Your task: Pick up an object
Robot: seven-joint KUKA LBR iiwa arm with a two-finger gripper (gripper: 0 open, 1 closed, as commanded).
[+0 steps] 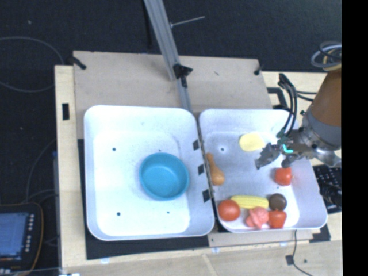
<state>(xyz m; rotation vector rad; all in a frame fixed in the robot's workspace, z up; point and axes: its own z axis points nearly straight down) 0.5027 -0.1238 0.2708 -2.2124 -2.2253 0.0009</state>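
My gripper hangs open over the right bin, with nothing between its fingers. A small red fruit lies just below and slightly right of it. A yellow lemon sits up and to its left. Along the bin's front lie a red tomato, a yellow corn-like piece, a brown ball, a pink object and a red piece. An orange item rests against the bin's left wall.
The left bin holds a blue bowl. A grey metal pole slants in from the top to the seam between the bins. Black cables hang near the arm.
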